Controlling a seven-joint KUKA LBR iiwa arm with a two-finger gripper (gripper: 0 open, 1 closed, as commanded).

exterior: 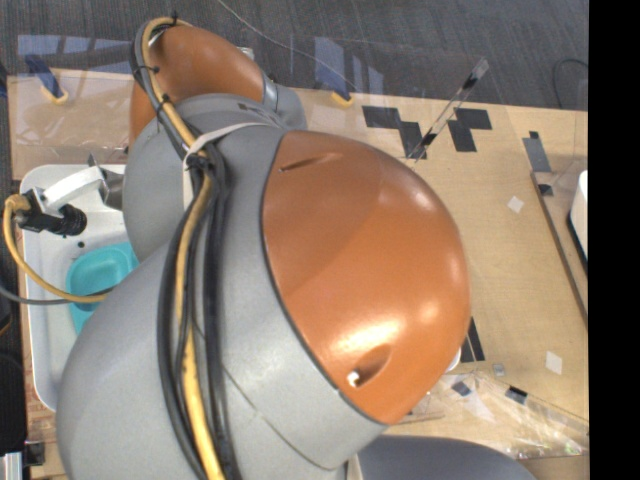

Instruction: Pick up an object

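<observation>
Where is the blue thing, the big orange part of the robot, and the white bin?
blue thing (100, 271): camera view, on its top face.
orange part (360, 268): camera view, middle of the shiny dome.
white bin (40, 318): camera view, on its bare floor at left.

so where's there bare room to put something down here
The tan board is bare between the black cross marks and the crinkled plastic. The left is crowded: the arm covers most of the white bin holding a teal thing.

A robotics lab: the grey-and-orange arm (300, 298) looms over a plywood bench (510, 258) marked with black tape, grey carpet (300, 8) beyond.
</observation>
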